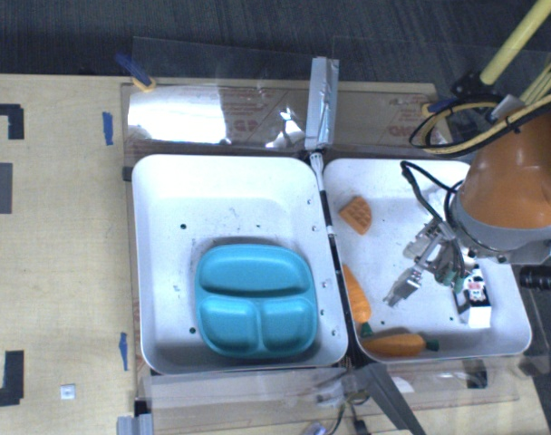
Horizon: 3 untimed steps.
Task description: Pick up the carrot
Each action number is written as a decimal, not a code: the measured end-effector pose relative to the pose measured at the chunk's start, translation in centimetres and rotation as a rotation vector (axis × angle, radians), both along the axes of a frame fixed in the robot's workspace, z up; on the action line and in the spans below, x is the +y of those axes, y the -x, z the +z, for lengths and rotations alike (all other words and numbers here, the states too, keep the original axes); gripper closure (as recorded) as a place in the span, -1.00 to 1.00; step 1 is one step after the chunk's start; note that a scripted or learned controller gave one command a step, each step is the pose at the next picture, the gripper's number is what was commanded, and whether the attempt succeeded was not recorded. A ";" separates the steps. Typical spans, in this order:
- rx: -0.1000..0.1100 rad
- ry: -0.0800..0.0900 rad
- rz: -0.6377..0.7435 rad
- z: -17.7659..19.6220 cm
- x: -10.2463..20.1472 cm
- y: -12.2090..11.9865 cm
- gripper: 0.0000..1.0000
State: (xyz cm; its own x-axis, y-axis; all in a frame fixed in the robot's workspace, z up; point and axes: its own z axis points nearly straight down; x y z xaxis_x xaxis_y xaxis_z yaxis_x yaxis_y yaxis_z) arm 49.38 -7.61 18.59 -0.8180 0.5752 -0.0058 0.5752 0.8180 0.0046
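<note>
A carrot (pixel 395 343), orange with a dark green end, lies flat along the front wall of the right bin (pixel 502 333). A second tapered orange piece (pixel 355 299) lies against that bin's left wall, just above it. My gripper (pixel 410 268) hangs over the middle of the right bin, up and to the right of both orange pieces and apart from them. It is open with nothing between its fingers (pixel 402 288). The arm's orange band (pixel 511 184) covers the bin's far right part.
A ridged orange waffle-like piece (pixel 355 214) sits near the back left of the right bin. A blue compartment plate (pixel 256 299) lies in the left bin (pixel 167 198). A small black-and-white item (pixel 476 299) rests under the wrist. Cables (pixel 439 120) loop behind the right bin.
</note>
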 end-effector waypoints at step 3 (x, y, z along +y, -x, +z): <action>0.000 0.001 -0.009 0.9 0.0 1.2 1.00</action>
